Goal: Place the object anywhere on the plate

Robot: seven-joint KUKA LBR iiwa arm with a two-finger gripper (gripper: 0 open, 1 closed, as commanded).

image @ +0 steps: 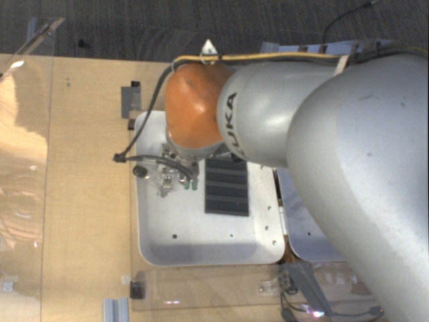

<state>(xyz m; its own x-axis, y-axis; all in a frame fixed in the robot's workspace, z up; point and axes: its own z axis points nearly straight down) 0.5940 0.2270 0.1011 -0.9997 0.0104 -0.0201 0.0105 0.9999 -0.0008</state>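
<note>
Hanging below the orange wrist band, the end effector (175,173) sits low over the left white bin (201,243), near its upper left part; it is small, cluttered with cables and metal parts, and I cannot tell how it is set or whether it has hold of anything. Just beside it, toward the view's right, lies a dark ribbed rectangle (226,186), its long axis running up and down the view; whether this is the plate, the object or neither is unclear. No separate object can be made out, so the direction from end effector to the task's thing stays a guess. My judgement: any move toward the dark rectangle is a short sideways shift within the same bin. Farther right, the second bin (305,243) is largely covered by the grey arm (322,133), which hides much of the bench (80,180) behind it.
</note>
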